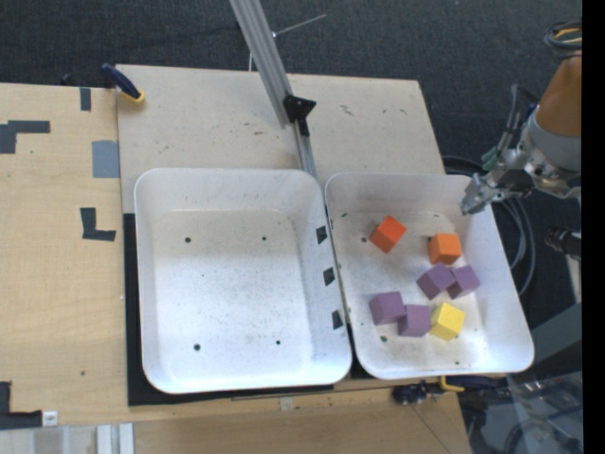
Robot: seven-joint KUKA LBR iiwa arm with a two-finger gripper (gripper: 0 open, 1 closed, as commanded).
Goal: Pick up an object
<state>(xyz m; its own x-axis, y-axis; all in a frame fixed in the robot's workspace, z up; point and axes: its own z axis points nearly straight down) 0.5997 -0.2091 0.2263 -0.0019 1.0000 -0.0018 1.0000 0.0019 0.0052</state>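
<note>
- The left bin (156, 197) lies well to the left of the gripper, with a speckled white floor.
- The right bin (506, 324) sits just beside the left one; its far right rim passes under the gripper.
- An orange-red block (387, 234) rests in that bin, left of the gripper and a little nearer the camera.
- A purple block (387, 306) and another purple block (414, 321) lie touching, well below and left of the gripper.
- An orange block (444, 248) sits just below-left of the gripper, apart from it.
- Two more purple blocks, one (436, 280) and its neighbour (463, 279), lie side by side beneath the orange one.
- A yellow block (448, 321) sits below them, nearest the front rim.
- The gripper (473, 201) hangs at the bin's upper right rim, nothing seen between its tips; how far it is spread I cannot tell.
</note>
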